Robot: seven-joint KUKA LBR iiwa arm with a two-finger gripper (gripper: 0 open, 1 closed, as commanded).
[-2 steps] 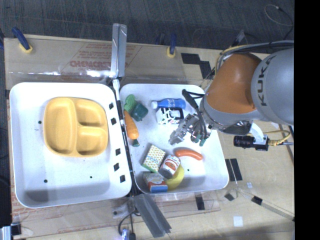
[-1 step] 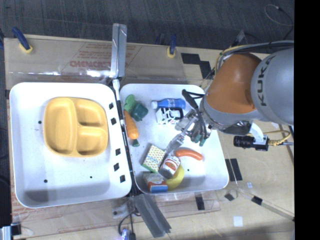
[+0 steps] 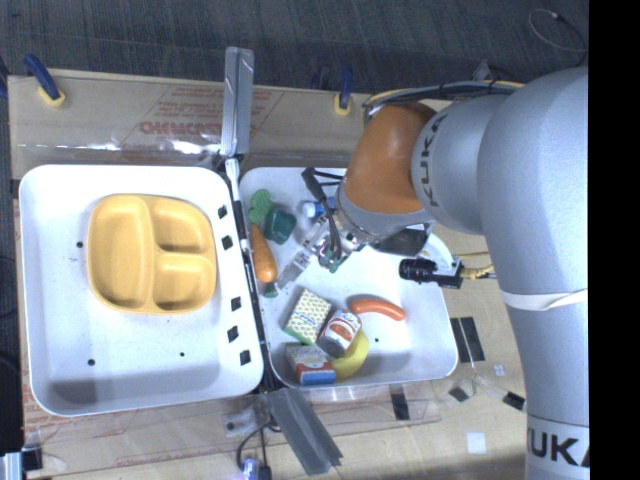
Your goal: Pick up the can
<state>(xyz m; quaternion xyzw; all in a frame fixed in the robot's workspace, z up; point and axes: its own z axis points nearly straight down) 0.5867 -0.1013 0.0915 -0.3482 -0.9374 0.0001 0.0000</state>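
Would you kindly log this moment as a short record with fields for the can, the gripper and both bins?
can: can lies in the right bin, against the banana
gripper: gripper above the bin's middle, apart from the can
right bin, other items: carrot, hot dog, patterned box, green items
left bin: left bin holds a yellow divided tray

Setting: robotics lab, test bench.
Arm: grey industrial arm [image 3: 520, 228], orange band, entering from 3 o'clock.
Bench: board top [image 3: 130, 118] under clear plastic sheet, blue clamps [image 3: 44, 78] at 10 to 12 o'clock.
Bins: two white bins [image 3: 60, 368], metal divider [image 3: 237, 98] between.
Contents: toy food, yellow plate [image 3: 150, 251].
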